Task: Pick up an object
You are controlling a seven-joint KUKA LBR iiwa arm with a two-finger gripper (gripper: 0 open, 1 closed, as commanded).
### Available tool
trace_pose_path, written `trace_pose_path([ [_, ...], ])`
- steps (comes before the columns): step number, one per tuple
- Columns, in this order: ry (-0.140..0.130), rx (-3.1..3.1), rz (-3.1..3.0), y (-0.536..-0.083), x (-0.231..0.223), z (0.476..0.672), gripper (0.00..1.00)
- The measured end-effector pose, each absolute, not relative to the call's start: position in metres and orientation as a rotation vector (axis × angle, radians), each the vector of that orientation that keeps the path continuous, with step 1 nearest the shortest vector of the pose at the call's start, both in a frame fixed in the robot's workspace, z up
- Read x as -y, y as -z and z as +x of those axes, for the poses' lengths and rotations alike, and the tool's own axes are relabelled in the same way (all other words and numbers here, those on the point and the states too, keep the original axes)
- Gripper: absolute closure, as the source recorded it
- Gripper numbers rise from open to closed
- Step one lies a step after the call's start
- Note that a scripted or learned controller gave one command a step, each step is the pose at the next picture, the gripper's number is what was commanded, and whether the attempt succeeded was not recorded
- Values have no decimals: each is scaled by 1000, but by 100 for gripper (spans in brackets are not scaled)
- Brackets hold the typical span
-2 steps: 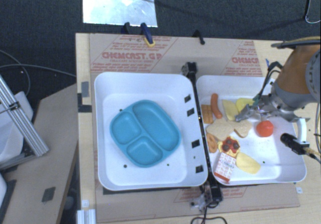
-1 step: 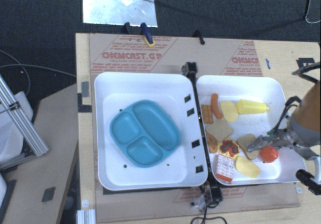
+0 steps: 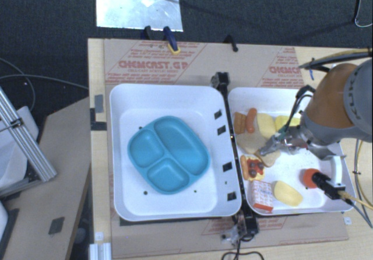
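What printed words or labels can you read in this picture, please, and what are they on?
"CHEMCAST GP": red print on the brown sheet behind the left bin.
The same red print seems to repeat at the sheet's right, behind the right bin, but is cut off and blurred.
Red-and-white packet: print too small to read.

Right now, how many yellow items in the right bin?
3: one near the front edge, one at the back beside the sausage, one partly behind the gripper. The arm may hide more.
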State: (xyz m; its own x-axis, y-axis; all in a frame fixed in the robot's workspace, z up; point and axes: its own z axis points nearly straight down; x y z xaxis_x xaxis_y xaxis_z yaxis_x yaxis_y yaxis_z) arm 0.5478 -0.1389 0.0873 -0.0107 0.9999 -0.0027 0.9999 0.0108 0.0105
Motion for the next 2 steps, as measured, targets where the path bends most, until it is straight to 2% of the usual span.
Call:
trace_pose_path([
  [1, -3, -2206, 2216, -89, 116, 492, 0],
  [2, -14, -2233, 2203, -190, 18, 488, 0],
])
